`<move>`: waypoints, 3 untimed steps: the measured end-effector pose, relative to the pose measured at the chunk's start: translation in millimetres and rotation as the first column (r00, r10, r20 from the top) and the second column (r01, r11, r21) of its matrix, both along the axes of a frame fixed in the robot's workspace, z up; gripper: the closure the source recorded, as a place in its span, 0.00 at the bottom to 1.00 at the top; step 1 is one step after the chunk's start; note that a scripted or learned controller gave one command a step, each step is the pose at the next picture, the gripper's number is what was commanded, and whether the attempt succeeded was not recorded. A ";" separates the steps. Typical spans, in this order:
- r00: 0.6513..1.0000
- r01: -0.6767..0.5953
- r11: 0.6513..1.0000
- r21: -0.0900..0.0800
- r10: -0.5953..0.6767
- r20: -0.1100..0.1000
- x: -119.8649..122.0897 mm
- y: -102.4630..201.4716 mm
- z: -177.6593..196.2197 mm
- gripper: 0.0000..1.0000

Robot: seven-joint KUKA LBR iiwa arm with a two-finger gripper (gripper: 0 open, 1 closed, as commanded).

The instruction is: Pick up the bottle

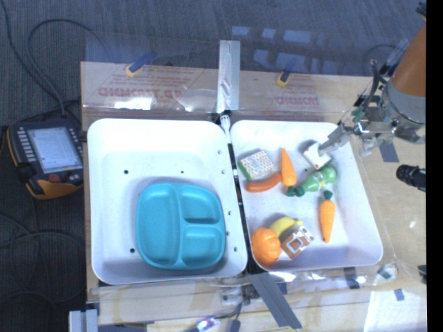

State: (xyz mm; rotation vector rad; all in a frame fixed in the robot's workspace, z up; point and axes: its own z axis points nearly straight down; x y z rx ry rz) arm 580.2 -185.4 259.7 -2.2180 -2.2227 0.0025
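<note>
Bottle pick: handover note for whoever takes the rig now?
Gripper: low in the right bin, at the upper end of the green bottle; finger state unclear, no grasp confirmed.
Bottle: lying in the right bin, between two carrots.
Left bin: holds a blue divided plate.
Done: arm brought over to the bottle.
Left: confirm the grasp, lift the bottle.

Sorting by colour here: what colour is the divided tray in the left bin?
Light blue tray, seen clearly in the camera view.
</note>
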 end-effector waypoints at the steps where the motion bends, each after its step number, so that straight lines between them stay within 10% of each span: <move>1: 0.973 0.230 0.973 0.012 -0.230 0.002 -11.9 -25.1 -159.2 0.00; 2: 0.887 0.461 0.887 0.002 -0.461 0.018 -34.6 44.9 -168.8 0.00; 3: 0.847 0.532 0.847 -0.004 -0.532 -0.001 -17.9 24.7 -135.9 0.00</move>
